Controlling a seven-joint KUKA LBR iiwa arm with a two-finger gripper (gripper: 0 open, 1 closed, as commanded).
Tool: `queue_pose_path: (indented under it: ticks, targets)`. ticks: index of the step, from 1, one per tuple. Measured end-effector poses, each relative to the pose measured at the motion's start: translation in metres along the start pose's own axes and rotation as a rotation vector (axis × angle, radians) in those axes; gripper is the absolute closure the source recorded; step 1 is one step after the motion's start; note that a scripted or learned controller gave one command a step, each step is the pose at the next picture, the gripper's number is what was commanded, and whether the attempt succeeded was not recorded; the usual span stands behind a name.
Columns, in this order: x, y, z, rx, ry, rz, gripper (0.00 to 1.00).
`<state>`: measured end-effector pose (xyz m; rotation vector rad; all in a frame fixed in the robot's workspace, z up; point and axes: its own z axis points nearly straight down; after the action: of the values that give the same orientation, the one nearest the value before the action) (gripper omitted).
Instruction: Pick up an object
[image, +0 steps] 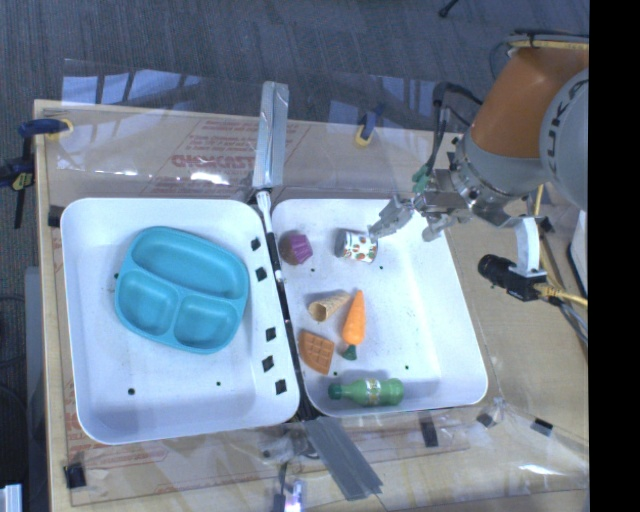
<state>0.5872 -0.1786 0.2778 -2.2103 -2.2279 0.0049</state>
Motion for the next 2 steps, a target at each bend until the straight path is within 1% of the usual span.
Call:
queue_pose_path:
  ticks: [1, 2]
  targets:
    - [-0.029, 0.07, 0.15, 0.001, 0.0, -0.013, 0.0]
    - [-0.019, 0.065, 0.185, -0.001, 0.001, -0.209, 0.0]
